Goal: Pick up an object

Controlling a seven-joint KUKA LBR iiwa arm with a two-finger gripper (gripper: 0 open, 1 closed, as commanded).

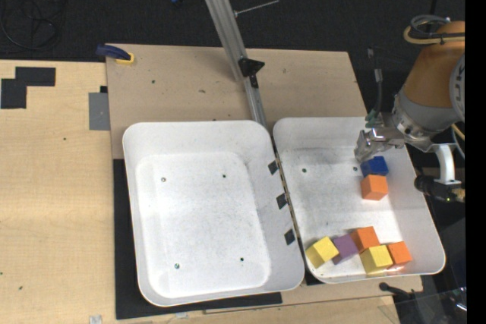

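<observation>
I'm seeing the hand (370,146) hovering in the right bin (319,163), just above the blue block (375,165); I cannot tell its state.

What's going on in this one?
The grey KUKA arm's gripper hangs over the right white bin, just above a blue cube with an orange cube beside it. Nothing is visibly held. More foam blocks, yellow, purple and orange, cluster in that bin's near corner.
</observation>
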